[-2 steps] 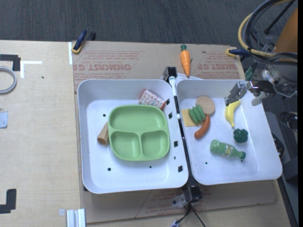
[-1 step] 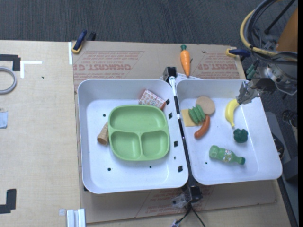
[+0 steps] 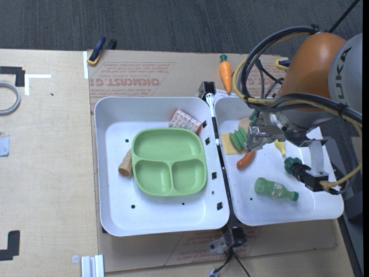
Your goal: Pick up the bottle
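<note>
The green bottle (image 3: 276,189) lies flat in the right bin (image 3: 323,209) — at five o'clock from the gripper (image 3: 256,136), whose jaws I cannot tell about.

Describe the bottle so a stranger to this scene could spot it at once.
Take the right white bin, under the arm. Near that bin's front lies the bottle, on its side and apart from the pincer. It is the only pale green, long thing there; the neighbouring sausage is red and smaller.

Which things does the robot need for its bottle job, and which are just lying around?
For the job:
green bottle
gripper

Just lying about:
green divided plate
carrot
toy sausage
cork-like piece
patterned packet
</note>
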Controlling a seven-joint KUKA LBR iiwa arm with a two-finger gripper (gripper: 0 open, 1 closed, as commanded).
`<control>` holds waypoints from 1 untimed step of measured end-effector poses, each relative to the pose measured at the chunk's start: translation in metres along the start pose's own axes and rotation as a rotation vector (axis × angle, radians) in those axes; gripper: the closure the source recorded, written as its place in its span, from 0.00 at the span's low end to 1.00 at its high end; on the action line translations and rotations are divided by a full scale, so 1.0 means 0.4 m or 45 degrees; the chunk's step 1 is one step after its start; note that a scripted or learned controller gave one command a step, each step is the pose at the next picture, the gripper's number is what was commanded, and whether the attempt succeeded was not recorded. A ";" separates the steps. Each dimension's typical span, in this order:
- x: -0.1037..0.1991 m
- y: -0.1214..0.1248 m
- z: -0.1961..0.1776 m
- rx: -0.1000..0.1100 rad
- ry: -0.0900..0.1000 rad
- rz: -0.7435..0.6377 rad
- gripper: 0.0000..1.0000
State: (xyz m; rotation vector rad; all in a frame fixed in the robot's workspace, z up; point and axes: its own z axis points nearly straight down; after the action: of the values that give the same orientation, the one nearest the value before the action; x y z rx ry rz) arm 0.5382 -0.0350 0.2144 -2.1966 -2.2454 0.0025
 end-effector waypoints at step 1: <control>0.274 -0.147 0.057 0.002 0.000 0.160 1.00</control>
State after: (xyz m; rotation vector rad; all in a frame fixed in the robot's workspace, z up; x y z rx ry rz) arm 0.4769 0.0734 0.1916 -2.3323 -2.1028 0.0044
